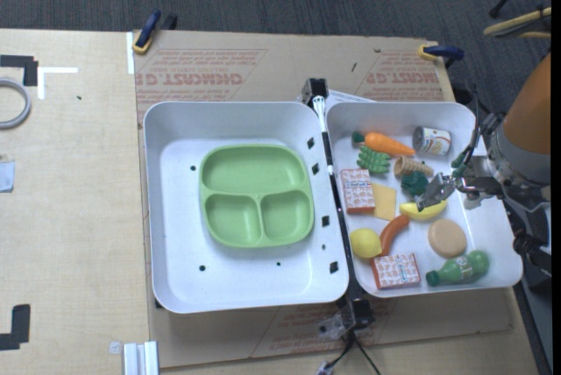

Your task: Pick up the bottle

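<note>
The fingers (pixel 436 194) hung slightly parted above a banana (pixel 422 209), gripping nothing. The green bottle (pixel 458 269) lay below them, untouched, near the bin's corner; approach came next, I reckoned.

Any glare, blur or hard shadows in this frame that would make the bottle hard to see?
Camera view: light is even and soft, with no glare on the green bottle, which reads clearly at the right bin's near corner; the small items are a little soft, and the gripper over the banana is dark and indistinct.
</note>
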